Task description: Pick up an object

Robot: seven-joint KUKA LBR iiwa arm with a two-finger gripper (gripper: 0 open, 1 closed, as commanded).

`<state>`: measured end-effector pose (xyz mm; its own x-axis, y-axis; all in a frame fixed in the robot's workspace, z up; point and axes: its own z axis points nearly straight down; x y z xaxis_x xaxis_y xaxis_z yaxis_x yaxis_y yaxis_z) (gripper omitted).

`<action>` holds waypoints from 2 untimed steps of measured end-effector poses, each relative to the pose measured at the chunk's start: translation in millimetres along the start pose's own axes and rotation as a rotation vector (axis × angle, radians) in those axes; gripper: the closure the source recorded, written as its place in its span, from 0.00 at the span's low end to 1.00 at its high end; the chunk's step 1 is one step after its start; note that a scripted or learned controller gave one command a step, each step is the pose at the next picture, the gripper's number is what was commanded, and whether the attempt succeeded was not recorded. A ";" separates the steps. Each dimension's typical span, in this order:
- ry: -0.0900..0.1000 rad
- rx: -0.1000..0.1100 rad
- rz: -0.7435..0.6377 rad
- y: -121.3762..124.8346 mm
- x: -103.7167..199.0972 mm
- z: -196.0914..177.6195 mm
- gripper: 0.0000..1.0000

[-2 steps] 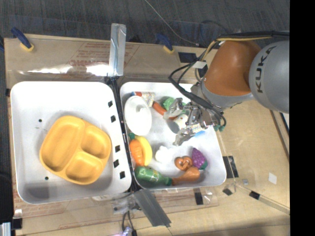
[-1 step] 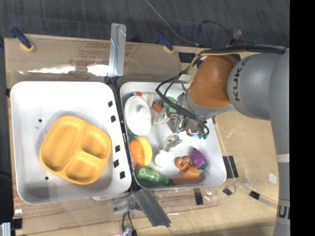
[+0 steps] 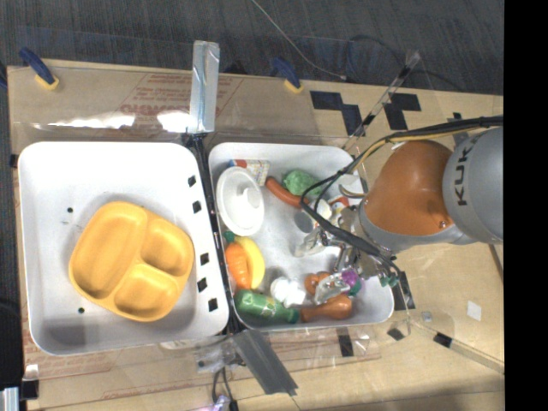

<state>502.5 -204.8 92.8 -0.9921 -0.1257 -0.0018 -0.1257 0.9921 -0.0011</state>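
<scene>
We see the gripper [image 3: 332,274] low over the right bin [image 3: 282,154], its metal fingers [image 3: 310,245] slightly apart on nothing, and we judge the nearest pick the orange sausage-like piece [image 3: 332,309], lying crosswise just toward the near wall.
</scene>
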 end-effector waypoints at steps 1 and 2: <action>-0.001 0.000 -0.063 -3.3 2.2 -0.3 0.00; -0.013 0.003 -0.140 -0.5 14.4 -2.6 0.00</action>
<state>488.3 -207.1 95.4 -0.9648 -0.2625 -0.0145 -0.2624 0.9649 -0.0055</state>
